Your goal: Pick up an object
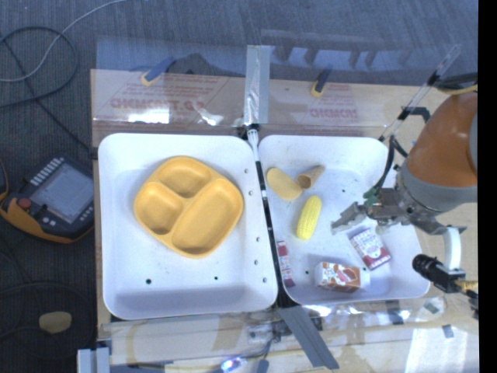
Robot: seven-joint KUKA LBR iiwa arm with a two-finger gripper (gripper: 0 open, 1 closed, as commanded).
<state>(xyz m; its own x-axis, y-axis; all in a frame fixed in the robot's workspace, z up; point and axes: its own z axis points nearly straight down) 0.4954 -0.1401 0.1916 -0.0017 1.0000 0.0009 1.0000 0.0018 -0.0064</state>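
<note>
Gripper poised over the right bin, nothing between its fingers

The right bin (342, 150) holds everything loose. The gripper (351, 217), fingers spread and bare, hangs mid-bin; the red-and-white carton (370, 248) lies touching at its 4 o'clock, long axis running 11 to 5, near the 3 o'clock wall. The corn cob (309, 216) lies at 9 o'clock, with open floor between.

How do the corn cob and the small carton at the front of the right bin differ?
The corn cob is plain yellow and rounded, tapering at its ends; the carton is boxy, printed in red, white and brown. The corn cob lies near the bin's middle, its length running roughly front to back; the carton lies lengthwise across the front, nearer the wall. Both lie flat in the right bin, untouched by the gripper.
</note>
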